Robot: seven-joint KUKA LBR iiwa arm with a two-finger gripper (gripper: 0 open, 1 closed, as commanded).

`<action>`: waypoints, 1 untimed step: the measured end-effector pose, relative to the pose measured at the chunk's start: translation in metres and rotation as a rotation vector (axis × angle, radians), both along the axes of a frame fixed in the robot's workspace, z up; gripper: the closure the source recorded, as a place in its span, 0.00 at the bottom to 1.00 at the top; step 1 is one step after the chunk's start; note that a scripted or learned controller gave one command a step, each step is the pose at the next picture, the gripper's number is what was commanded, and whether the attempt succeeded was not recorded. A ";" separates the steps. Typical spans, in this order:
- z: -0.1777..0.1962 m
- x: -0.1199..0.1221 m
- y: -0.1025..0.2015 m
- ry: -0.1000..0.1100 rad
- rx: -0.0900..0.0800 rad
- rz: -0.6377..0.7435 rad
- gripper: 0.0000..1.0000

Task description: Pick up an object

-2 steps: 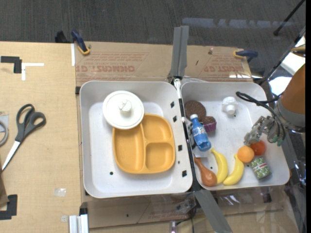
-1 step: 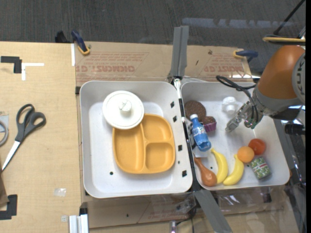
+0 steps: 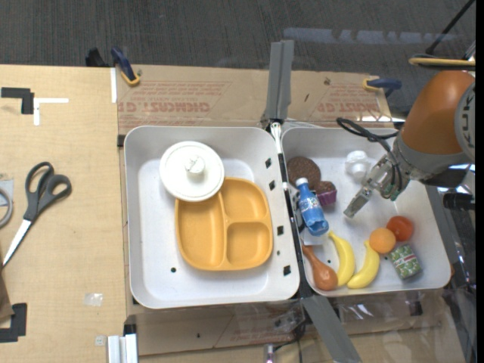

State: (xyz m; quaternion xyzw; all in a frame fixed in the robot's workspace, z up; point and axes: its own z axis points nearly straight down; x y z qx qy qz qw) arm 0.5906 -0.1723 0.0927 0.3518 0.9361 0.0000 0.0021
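The robot's hand (image 3: 366,193) hangs over the right bin (image 3: 432,278), its fingers slightly apart and holding nothing. Below it lie a blue bottle (image 3: 311,208), two bananas (image 3: 354,260), an orange (image 3: 382,240), a tomato (image 3: 401,228), a brown pear-shaped piece (image 3: 321,271) and a small can (image 3: 405,262). The left bin (image 3: 144,225) holds a yellow divided tray (image 3: 224,225) and a white lidded bowl (image 3: 192,170). Scissors (image 3: 34,199) lie on the counter (image 3: 60,278), far left.

Bench (image 3: 60,278): bins (image 3: 144,278), scissors (image 3: 34,199), cardboard (image 3: 189,100).
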 end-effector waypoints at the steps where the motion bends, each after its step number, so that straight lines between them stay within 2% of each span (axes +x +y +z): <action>1: 0.006 -0.076 0.010 0.002 0.001 -0.015 0.00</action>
